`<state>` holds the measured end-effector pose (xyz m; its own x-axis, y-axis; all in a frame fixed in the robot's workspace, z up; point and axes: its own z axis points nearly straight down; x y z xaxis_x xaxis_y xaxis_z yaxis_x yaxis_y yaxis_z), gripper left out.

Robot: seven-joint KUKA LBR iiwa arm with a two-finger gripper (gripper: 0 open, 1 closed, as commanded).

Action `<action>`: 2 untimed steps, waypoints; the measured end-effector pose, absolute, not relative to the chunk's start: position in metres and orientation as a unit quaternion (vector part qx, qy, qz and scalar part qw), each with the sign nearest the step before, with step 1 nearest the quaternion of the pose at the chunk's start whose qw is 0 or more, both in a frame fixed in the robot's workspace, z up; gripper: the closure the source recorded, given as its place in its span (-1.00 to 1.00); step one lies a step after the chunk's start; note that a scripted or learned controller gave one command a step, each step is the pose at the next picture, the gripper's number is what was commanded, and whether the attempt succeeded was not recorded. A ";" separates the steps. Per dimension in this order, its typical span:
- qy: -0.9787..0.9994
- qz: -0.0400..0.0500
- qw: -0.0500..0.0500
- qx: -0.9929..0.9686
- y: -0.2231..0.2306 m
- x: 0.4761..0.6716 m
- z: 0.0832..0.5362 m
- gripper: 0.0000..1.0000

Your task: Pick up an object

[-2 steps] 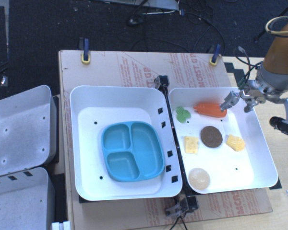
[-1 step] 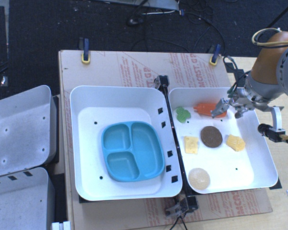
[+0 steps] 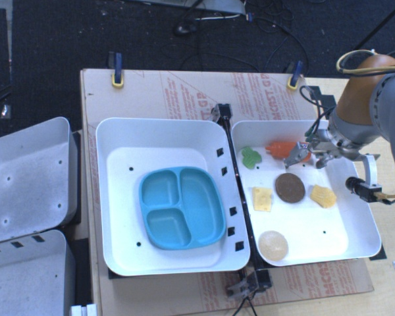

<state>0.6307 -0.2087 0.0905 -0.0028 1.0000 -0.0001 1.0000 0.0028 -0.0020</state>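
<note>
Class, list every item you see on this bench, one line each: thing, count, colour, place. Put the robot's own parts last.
Bins: two, white, side by side on the bench.
Divided plate: one, blue, in the left bin.
Green piece: one, right bin, far left corner.
Orange piece: one, right bin, far side, by the claw.
Brown disc: one, middle of the right bin.
Yellow pieces: two, either side of the disc.
Pale round piece: one, cream, near edge of the right bin.
Clamps: two, yellow and blue, far edge of the bench.
Arm: one, grey and orange, from the right.
Claw: one, above the orange piece.
</note>
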 end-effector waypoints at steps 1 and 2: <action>-0.709 -0.001 -0.002 -0.706 -0.209 0.632 0.104 1.00; -0.708 -0.002 -0.003 -0.706 -0.210 0.638 0.167 1.00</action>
<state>0.6381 -0.2103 0.1674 -0.0026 1.0000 -0.0024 1.0000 0.0026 0.0069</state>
